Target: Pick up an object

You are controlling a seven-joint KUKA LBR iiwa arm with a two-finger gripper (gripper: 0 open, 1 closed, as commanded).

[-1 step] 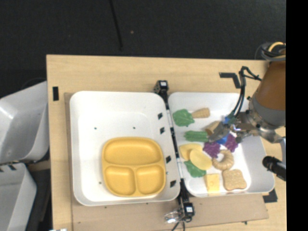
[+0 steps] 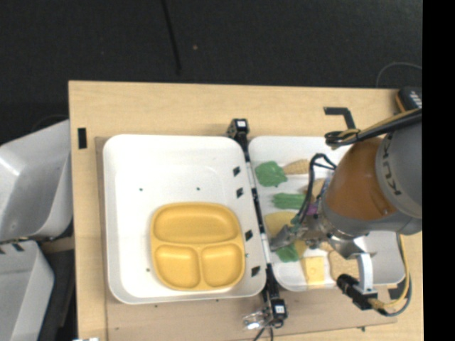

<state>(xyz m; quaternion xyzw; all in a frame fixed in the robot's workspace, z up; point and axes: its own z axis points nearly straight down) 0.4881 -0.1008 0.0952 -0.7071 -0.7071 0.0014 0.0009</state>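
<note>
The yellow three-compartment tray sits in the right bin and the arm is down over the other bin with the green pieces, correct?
Not quite. The camera view shows the yellow three-compartment tray in the left bin, not the right one. The rest holds: the arm is down over the other bin, the right bin, where the green pieces lie.

A robotics lab: a plywood bench (image 2: pixel 142 109) with two white bins (image 2: pixel 121 190) on dark carpet (image 2: pixel 106 27).
</note>
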